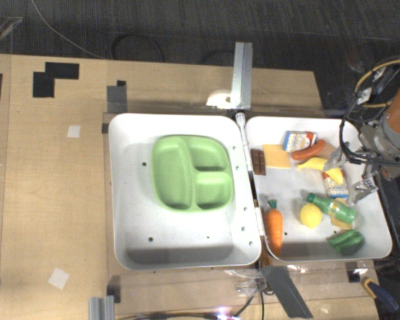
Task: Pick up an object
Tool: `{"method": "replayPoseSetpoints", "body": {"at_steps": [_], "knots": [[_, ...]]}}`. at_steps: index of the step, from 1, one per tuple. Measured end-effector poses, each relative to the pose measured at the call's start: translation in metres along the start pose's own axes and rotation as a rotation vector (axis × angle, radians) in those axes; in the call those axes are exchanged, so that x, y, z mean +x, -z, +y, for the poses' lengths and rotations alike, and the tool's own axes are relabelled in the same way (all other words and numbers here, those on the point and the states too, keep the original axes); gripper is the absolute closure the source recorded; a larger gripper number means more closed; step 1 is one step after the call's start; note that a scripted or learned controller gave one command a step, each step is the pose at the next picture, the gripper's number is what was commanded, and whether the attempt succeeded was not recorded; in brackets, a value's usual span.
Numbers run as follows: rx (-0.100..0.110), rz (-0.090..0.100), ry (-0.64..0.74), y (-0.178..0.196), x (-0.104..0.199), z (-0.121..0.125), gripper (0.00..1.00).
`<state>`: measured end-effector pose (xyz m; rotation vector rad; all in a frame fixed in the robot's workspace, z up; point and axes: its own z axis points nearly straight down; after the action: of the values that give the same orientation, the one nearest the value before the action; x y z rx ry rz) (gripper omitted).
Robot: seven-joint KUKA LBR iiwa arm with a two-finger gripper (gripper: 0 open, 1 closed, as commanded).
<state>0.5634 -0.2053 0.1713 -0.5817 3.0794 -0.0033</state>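
My gripper (350,172) reaches in from the right over the right bin (384,249), near its right side. Its fingers stand apart, one finger (335,156) toward the back and the other nearer the front, and nothing shows between them. A small yellow piece (333,176) lies just left of the gripper. A green bottle (333,208) lies just in front of it. A lemon (310,215), a carrot (274,225) and a green pepper (345,241) lie nearer the bin's front.
At the back of the right bin lie a cheese slice (275,157), a red sausage (308,152), a small box (297,139) and a brown bar (258,161). The left bin (130,232) holds a green divided plate (190,172). A metal post (243,75) stands behind the bins.
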Motion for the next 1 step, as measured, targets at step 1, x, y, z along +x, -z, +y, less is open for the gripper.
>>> {"method": "replayPoseSetpoints", "body": {"at_steps": [1], "knots": [[0.001,-0.001,-0.046,-0.0766,0.0558,0.0218,0.0]]}}
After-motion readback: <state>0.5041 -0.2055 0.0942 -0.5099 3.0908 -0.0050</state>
